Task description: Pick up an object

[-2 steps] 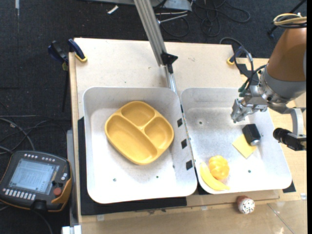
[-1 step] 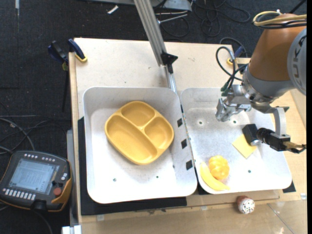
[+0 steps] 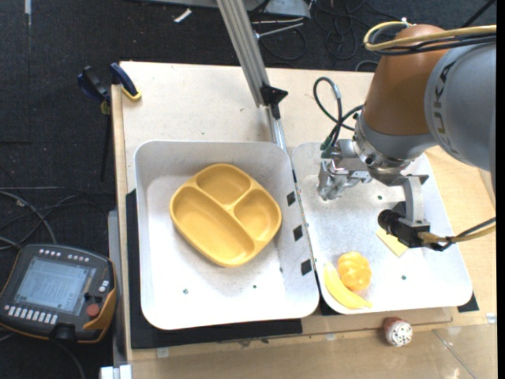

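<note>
The claw (image 3: pixel 331 181) hangs in the upper part of the right bin (image 3: pixel 442 287), a little right of the frame's centre, close to the wall shared with the left bin. It looks bare, with nothing caught in it, but at this slant I cannot tell whether it is spread or closed.

Below it lies only the speckled white floor of the bin. The nearest things worth picking sit well apart from it, toward the lower middle of the frame: a small orange pepper-like object (image 3: pixel 354 269) touching a yellow banana (image 3: pixel 344 292) that curves along the bin's lower left corner. A flat yellow piece (image 3: pixel 392 242) lies to the right, just beside a black fitting on the arm.

To do this step well, I judge the claw should travel down-frame until it is centred over the orange object, then descend straight. The banana crowding it and the nearby bin wall could block one side, so a grasp line running across the orange object and away from the banana seems safer.

The left bin (image 3: pixel 154 290) holds a yellow divided plate (image 3: pixel 226 213) with three compartments, all bare. A small spotted ball (image 3: pixel 398 332) rests on the counter (image 3: pixel 181 101) below the right bin.
</note>
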{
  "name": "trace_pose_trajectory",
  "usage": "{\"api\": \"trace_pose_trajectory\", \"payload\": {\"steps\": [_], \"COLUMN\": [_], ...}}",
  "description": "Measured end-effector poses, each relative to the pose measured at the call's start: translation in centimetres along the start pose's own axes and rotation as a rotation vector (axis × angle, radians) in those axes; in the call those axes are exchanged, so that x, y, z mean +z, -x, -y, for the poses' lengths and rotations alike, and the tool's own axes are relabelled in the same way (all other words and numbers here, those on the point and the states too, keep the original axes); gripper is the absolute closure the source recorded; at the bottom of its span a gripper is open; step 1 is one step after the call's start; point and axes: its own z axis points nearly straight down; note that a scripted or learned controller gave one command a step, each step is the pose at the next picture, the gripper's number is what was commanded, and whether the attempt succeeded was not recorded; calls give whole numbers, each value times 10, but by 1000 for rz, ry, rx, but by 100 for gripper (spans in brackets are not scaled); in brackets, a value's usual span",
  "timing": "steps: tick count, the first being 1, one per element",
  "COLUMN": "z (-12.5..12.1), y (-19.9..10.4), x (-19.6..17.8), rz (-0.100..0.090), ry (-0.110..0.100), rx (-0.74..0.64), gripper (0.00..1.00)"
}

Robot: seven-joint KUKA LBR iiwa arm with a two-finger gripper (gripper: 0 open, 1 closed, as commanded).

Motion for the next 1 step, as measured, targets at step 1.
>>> {"api": "trace_pose_trajectory", "payload": {"steps": [1], "z": [8], "y": [-60], "x": [-5], "rz": [0], "ry": [1], "rx": [0], "gripper": [100]}}
